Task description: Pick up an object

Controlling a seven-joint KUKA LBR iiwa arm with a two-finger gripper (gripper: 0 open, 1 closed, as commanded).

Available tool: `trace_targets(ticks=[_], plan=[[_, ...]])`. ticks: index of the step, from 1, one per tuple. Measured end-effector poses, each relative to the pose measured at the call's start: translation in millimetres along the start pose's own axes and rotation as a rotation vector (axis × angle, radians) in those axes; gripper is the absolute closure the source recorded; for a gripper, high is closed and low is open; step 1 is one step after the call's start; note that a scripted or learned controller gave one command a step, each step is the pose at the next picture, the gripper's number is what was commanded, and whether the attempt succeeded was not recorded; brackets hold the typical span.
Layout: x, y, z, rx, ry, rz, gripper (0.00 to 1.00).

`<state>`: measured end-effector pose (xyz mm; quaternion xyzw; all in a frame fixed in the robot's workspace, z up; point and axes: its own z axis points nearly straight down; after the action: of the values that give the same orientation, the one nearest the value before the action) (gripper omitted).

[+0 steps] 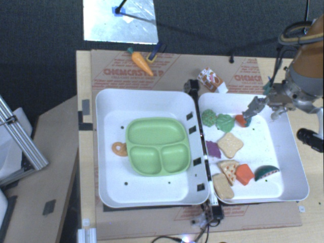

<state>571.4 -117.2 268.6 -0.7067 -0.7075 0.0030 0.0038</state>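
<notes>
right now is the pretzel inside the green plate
No, the pretzel lies on the left bin's floor, just beside the green divided plate.

We see a pale wooden tabletop (pixel 61 135) standing on dark carpet (pixel 35 39). A shiny foil sheet (pixel 120 14) lies on the carpet beyond it. Metal rails (pixel 17 140) lean at the left.

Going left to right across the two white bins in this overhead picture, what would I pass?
Pretzel → green divided plate → broccoli → bread slice → orange block → watermelon slice.
</notes>
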Motion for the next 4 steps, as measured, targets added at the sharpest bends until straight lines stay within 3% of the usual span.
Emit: trace_targets(ticks=[1,4], plan=[[0.0,1.8,-6.0,-0.011,-0.002,-0.002,0.0],[-8.3,5.8,178.5,-0.007,0.0,0.0,0.0]])
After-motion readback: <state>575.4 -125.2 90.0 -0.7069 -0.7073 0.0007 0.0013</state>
